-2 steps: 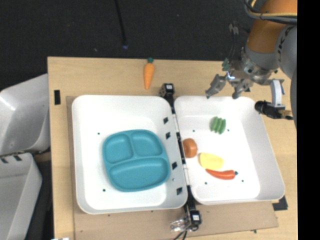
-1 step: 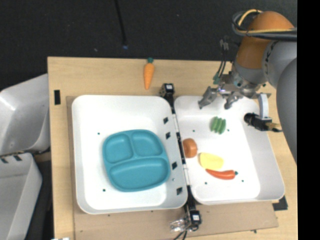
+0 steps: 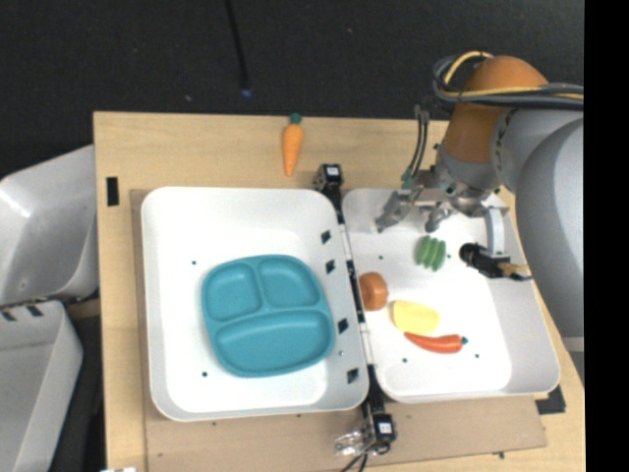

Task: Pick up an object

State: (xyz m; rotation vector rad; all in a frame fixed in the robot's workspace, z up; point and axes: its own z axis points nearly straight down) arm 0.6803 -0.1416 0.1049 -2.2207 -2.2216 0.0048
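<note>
My gripper [image 3: 411,219] hangs over the far part of the right bin [image 3: 511,362], its fingers spread apart with nothing between them. A small green ribbed thing [image 3: 429,253] lies just in front of it, apart from the fingers. Nearer the camera, along the bin's left side, lie a round orange-brown piece [image 3: 372,290], a yellow piece [image 3: 414,315] and a red chili pepper [image 3: 433,342].
The left bin [image 3: 167,362] holds a blue divided plate [image 3: 266,314]. A toy carrot [image 3: 292,145] lies on the wooden bench beyond the bins. The arm's grey body fills the right side above the right bin.
</note>
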